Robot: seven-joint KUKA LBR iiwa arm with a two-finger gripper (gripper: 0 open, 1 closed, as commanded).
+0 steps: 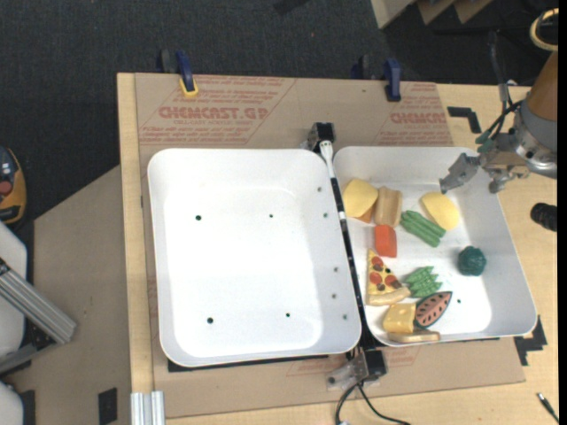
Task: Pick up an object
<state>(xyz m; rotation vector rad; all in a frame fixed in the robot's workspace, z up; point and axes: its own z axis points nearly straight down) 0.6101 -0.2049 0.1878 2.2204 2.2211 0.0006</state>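
Arm enters from the right edge, wrist over the upper right corner of the right bin (523,301). Most of the arm is cut off by the frame; only the grey wrist section and the gripper (477,173) show. Gripper fingers point down and left, splayed apart like an inverted V, wide, with nothing between them. One fingertip hangs near the back wall of the bin, just above the yellow lemon-shaped piece (440,210); whether it touches the bin floor I cannot tell.

Right bin holds all the toy food, clustered toward its left and middle. Along the back: a yellow rounded piece (359,198), a tan bread-like piece (387,206) just beside it, then a green bean pod (422,227) and the lemon-shaped piece. An orange-red block (384,240) sits below the bread piece. Dark green round item (471,260) lies apart toward the right wall. Near the front: pizza slice (382,278), a leafy green piece (422,281), a dark oval slice (432,309) with red flesh, and a yellow wedge (400,318) touching a thin tan stick; this front group overlaps and edges are hard to separate.

Left bin (168,264) shows a bare white floor with small dark dots. Both bins rest on a cardboard sheet (266,104) clamped to the tabletop with blue clamps.
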